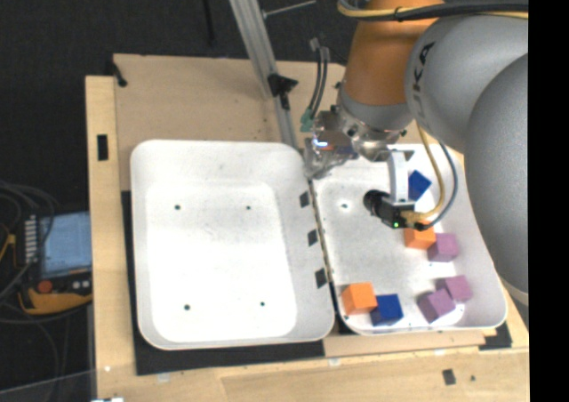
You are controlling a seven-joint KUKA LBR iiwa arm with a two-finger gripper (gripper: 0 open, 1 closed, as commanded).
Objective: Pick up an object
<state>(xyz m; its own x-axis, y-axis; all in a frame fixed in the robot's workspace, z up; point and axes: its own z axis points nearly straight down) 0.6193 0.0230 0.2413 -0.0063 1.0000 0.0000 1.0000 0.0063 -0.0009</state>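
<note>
The right bin holds several small blocks. A blue block lies by its far right side, with an orange block and a purple block just in front of it. Near the front rim sit an orange block touching a blue block, and two purple blocks. My gripper hangs over the right bin's far left corner, close to the divide between the bins and well away from the blocks. I see nothing held in it.
The left bin lies beside the right one on the wooden bench. A slanted metal rail rises from behind the bins. The grey arm covers the right bin's far right side.
</note>
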